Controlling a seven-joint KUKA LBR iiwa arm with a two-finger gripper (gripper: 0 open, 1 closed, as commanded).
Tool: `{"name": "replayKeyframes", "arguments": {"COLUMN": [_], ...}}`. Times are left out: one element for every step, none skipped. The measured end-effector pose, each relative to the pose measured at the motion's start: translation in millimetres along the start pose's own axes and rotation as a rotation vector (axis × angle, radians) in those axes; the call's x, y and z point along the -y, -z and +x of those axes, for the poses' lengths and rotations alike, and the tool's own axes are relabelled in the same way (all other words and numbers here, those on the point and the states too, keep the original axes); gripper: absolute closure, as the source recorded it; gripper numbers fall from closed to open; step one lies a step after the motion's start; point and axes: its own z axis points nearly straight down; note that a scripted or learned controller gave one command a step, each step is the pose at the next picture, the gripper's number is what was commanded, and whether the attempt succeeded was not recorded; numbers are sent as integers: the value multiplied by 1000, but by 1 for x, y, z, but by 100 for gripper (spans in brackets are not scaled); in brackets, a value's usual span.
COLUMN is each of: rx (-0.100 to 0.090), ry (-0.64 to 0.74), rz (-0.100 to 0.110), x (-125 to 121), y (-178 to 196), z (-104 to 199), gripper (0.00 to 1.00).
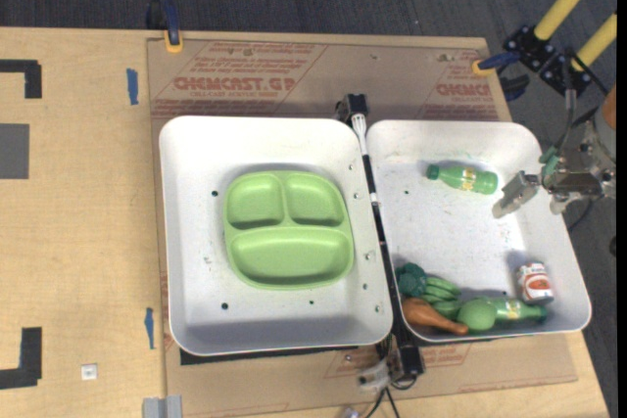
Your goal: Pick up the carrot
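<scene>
Carrot waiting in the crowded near corner of the right bin

Carrot (433, 316) is being seen lying flat against the near edge of the right bin (470, 215), toward the corner beside the centre divider. Its long axis is running roughly along that near edge, slightly slanted, with the thick orange end toward the divider and the thinner end pointing toward the bin's right side. A dark green vegetable (419, 283) is lying just behind it, and a green bottle (495, 312) is touching or nearly touching its thin end.

The gripper (534, 186) is being held over the far right part of the same bin, well apart from the carrot; its fingers appear to be spread apart, with nothing between them.

Trouble is to be expected from the crowding: a descent that is slightly off could be closing the fingers on the green bottle or the vegetable instead. The bin's sloped wall beside the carrot could also be blocking one finger, so the carrot is likely being pushed or rolled rather than clamped.
</scene>
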Motion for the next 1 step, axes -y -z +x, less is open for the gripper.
{"name": "replayKeyframes", "arguments": {"rx": [-2], "ry": [104], "rz": [6], "x": [31], "y": [-143], "z": [53], "gripper": [0]}}
